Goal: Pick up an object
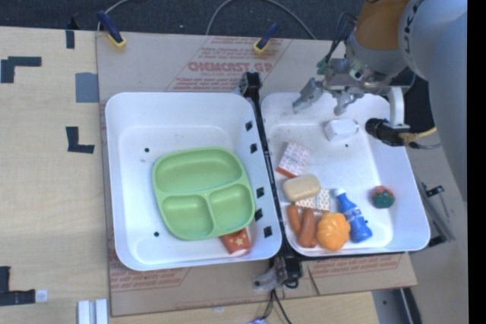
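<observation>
Near edge of right bin [414, 239]: a cluster. Orange round fruit [332, 231], two sausages [301, 226] beside it on the left, blue bottle [351, 215] leaning on its right, tan bread slice [301, 187] just behind. A small red-green item [382, 198] sits apart toward the right wall. Further in, a red-and-white packet [294, 158] lies alone near the divider.

Left bin [121, 163]: green divided plate [203, 192], with a red item [237, 240] tucked at its near corner.

Far end of right bin: small white block [340, 128] on the floor, well clear of the cluster. The gripper [328, 99] hangs just behind and above it, fingers spread apart, nothing between them.

Key relation: the white block is the nearest candidate. It lies slightly toward the camera and a little right of the gripper's midline. Its long axis runs roughly left to right in view. Judgement: a short shift nearward plus a descent would be needed; the cluster is much further off and crowded, a harder pick.
</observation>
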`<state>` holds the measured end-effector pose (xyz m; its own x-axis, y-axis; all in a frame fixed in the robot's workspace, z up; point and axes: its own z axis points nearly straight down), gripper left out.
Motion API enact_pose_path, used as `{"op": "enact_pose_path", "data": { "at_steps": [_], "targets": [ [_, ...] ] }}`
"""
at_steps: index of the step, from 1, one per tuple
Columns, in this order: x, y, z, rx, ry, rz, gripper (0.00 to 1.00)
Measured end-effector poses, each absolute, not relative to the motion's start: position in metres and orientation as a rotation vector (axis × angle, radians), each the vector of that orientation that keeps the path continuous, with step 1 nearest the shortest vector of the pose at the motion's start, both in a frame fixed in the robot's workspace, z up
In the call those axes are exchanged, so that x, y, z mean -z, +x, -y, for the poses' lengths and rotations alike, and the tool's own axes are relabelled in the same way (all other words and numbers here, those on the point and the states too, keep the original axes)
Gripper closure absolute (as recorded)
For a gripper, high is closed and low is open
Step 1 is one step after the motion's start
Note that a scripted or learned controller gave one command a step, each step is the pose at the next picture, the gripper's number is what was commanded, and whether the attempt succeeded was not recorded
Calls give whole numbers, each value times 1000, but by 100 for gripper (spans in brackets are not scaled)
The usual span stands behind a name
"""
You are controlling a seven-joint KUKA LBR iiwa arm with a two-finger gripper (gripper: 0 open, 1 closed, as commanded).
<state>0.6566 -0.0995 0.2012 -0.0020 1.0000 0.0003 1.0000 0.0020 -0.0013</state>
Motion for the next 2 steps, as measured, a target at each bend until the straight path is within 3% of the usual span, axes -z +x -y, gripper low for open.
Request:
{"op": "enact_pose_path", "data": {
  "at_steps": [1,2],
  "targets": [
    [-184,626,60,-3,-2218,2223,0],
    [-184,590,48,-2,-2220,2222,0]
  ]
}}
